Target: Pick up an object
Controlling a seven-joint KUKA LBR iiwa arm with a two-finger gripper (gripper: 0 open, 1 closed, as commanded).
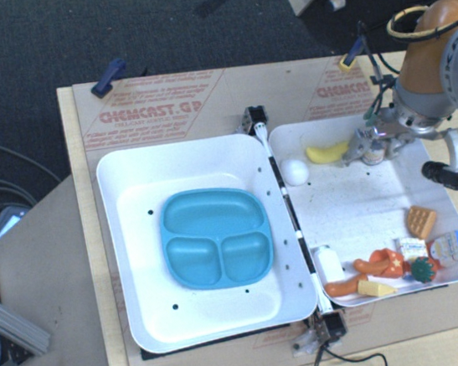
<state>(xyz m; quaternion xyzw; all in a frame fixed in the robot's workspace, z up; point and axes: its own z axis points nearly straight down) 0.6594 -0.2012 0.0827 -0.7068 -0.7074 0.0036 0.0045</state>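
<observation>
A: Where is the banana (327, 152) found relative to the gripper (366, 150)?

B: It is seen just at the gripper's nine o'clock, in the right bin (362, 227), near the far wall. Whether it is touched, or how wide the gripper is spread, cannot be told.

A: What is counted?

B: One banana, one white ball (295, 172), two bins, one blue tray (216, 237) in the left bin (135, 233).

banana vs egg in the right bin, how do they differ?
The banana is yellow, long and curved; the egg is white and round. The banana lies at the bin's far wall, right beside the gripper; the egg sits nearer the divider between the bins, further from the gripper. Both rest loose in the far part of the right bin.
</observation>
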